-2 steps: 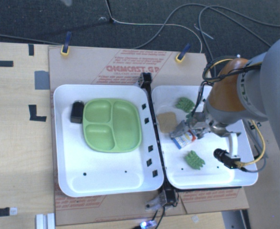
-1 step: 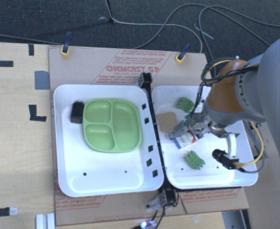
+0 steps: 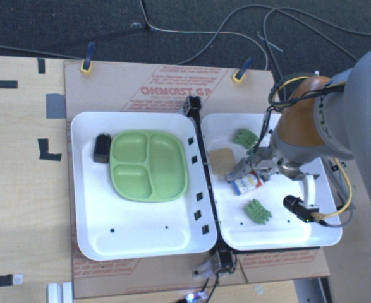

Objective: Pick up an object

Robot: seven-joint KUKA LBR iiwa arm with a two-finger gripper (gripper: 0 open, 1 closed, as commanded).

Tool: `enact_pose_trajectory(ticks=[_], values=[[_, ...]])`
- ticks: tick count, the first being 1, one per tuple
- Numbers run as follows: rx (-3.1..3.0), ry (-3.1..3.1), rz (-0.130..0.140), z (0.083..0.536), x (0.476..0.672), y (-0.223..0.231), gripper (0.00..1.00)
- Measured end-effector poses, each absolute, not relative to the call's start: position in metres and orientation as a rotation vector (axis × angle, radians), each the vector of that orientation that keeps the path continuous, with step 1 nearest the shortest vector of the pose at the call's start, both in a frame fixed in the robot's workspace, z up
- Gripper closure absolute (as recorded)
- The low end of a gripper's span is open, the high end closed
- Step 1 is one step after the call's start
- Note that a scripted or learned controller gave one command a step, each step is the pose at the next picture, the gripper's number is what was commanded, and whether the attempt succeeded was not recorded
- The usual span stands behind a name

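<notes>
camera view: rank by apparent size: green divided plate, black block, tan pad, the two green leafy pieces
1. green divided plate
2. tan pad
3. black block
4-5. upper leafy piece and lower leafy piece: look alike, unranked.

Evenly lit from overhead, fairly bright at frame centre. Slightly overexposed on the two shallow white plastic bins (image 3: 84, 188), little surface detail there. Soft, short shadows only. Dim across the dark carpet strip (image 3: 59, 11) along the top. Mildly soft overall, low resolution. Large grey arm housing (image 3: 362, 100) at right edge blurred.
</notes>
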State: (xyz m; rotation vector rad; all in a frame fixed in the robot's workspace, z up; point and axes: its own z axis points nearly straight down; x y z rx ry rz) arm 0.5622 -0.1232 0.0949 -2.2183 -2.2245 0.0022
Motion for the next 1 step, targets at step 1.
enact_pose_trajectory(ticks=[1], values=[[-2.22,-2.222,0.0,0.1441,0.5522,-0.1214,1.0]])
